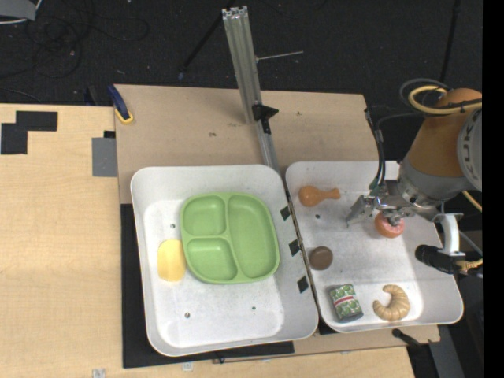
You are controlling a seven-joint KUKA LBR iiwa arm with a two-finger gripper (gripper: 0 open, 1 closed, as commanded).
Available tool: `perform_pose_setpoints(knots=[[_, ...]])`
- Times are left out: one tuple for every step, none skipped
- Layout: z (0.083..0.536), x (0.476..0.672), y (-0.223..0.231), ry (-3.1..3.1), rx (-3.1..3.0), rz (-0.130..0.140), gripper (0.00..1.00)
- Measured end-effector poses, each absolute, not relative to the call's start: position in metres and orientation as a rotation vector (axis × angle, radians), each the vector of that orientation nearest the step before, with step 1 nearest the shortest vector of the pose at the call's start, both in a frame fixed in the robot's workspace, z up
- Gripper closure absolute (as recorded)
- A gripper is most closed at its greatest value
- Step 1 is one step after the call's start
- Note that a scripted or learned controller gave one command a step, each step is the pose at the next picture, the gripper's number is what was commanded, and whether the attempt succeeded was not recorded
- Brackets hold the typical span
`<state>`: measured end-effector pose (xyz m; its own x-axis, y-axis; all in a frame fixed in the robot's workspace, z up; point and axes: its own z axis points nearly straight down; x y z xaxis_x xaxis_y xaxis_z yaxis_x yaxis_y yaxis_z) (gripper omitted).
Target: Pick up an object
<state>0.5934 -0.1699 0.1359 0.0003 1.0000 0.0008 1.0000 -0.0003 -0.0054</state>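
The likeliest target, a small red-and-white round object [389, 226], is lying in the right bin [358, 290], toward its far right side. The gripper [376, 209] is sitting directly over it, the fingers spreading wide — one metal finger is angling out to the left, and the red object is showing just below and right of the fingertips, not visibly clamped between them. The step in hand appears to be the descent or approach onto the object; a grasp is not yet confirmed. The next move is calling for centring the fingers on the red object, lowering fully, then closing before any lift.

Elsewhere in the right bin, an orange pear-shaped piece [318, 196], a brown disc [320, 257], a green can [345, 302] and a croissant [393, 302] are lying well apart from the gripper. The left bin [220, 313] is bearing a green divided plate [230, 237] and a yellow lemon-like item [170, 260].
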Motion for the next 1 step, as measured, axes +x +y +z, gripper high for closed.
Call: perform_pose_setpoints(knots=[[0.1016,0.5948,-0.1705,-2.221,-2.226,-0.002,0.0]])
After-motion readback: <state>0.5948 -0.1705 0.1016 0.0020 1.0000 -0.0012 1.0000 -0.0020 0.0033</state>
